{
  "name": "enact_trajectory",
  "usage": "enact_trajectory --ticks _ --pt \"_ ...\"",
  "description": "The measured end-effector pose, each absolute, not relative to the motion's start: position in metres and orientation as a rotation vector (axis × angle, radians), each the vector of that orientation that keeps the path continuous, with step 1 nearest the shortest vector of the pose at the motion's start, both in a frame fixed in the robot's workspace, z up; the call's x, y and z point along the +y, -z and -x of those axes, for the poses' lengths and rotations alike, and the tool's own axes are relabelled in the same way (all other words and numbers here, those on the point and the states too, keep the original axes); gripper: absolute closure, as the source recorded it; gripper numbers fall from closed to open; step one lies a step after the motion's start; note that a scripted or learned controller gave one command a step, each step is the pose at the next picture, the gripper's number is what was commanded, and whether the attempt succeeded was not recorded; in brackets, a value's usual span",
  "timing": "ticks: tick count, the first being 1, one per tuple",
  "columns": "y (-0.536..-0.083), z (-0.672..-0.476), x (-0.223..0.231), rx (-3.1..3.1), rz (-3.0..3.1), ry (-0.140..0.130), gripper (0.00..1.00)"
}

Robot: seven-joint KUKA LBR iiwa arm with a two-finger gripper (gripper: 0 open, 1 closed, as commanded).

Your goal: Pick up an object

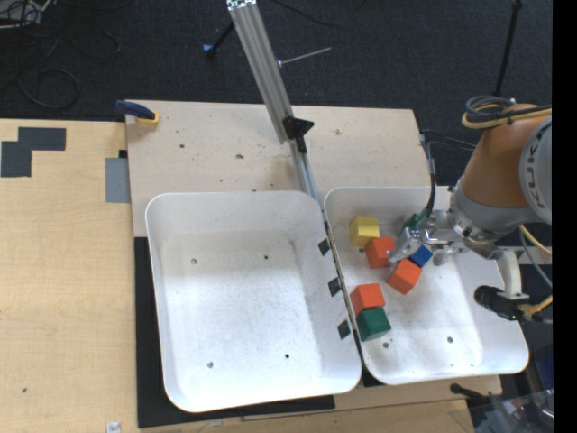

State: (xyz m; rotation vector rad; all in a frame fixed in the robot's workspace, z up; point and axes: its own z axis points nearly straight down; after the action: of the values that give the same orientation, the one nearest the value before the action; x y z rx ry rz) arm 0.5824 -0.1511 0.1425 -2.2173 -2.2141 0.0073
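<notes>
I cannot tell the end effector's grip, but the blue block sits right under it, touching.

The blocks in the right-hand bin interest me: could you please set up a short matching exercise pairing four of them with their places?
Things:
1. yellow block
2. green block
3. blue block
4. orange block by the divider

Places:
A. nearest the bin's front edge, just below an orange block
B. farthest back in the right bin
C. right beside the gripper
D. directly above the green block, against the divider

Pairs: 1-B, 2-A, 3-C, 4-D
</notes>
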Motion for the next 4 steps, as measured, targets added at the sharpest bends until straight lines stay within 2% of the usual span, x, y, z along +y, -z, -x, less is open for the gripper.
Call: enact_trajectory --ticks 1,2,4 --pt "-0.092 -0.583 -0.151 -2.217 2.226 -0.001 0.0" --pt "-0.102 -0.582 -0.152 -2.207 2.231 -0.002 1.0" --pt "-0.207 -0.57 -0.169 -2.215 2.232 0.002 1.0"
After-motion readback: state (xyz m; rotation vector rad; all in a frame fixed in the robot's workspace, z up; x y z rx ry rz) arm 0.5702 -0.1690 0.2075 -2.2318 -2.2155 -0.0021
